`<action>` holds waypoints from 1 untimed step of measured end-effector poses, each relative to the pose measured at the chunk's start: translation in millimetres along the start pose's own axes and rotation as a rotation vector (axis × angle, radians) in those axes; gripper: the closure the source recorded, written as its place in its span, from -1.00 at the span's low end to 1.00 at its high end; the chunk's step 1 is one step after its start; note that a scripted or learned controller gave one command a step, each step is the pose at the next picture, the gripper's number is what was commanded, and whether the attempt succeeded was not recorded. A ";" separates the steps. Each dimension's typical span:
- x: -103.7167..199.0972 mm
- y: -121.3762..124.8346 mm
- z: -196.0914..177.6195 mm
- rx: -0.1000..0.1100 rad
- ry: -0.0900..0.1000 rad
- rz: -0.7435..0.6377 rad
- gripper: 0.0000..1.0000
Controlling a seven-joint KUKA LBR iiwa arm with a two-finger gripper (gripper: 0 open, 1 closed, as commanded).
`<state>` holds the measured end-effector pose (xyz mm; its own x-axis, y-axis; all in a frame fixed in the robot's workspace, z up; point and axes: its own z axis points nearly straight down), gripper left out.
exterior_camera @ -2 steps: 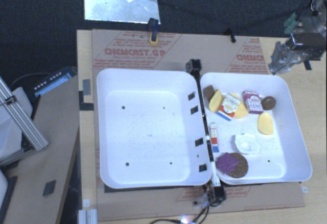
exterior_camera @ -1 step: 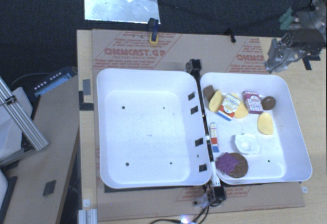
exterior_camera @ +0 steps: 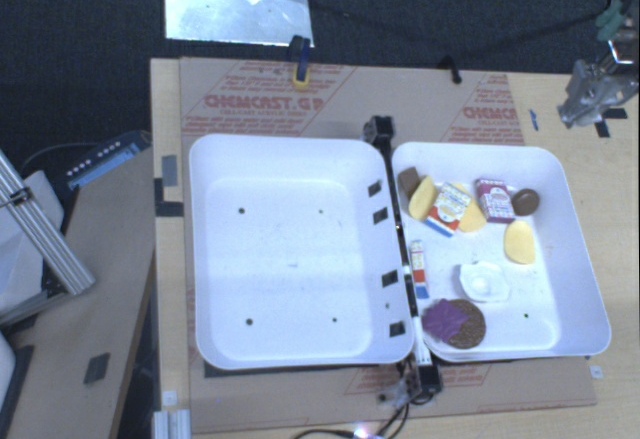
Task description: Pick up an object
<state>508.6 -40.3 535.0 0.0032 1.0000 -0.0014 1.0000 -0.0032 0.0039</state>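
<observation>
Both bins [exterior_camera: 285, 257] are smooth, slightly glossy white plastic. The worktop [exterior_camera: 340, 92] is matt brown board, printed red. The end effector [exterior_camera: 597, 92] is bare metal.

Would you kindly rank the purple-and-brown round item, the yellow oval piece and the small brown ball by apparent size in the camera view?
1. Purple-and-brown round item, clearly largest.
2. Yellow oval piece.
3. Small brown ball, smallest.
All lie in the right bin.

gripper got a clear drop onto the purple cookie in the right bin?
Probably yes. The purple cookie lies flat in the right bin's near corner, nothing on top, apart from the fried egg. The gripper sits beyond the far rim.
</observation>
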 end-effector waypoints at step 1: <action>-49.9 13.8 0.1 0.000 -0.001 0.000 1.00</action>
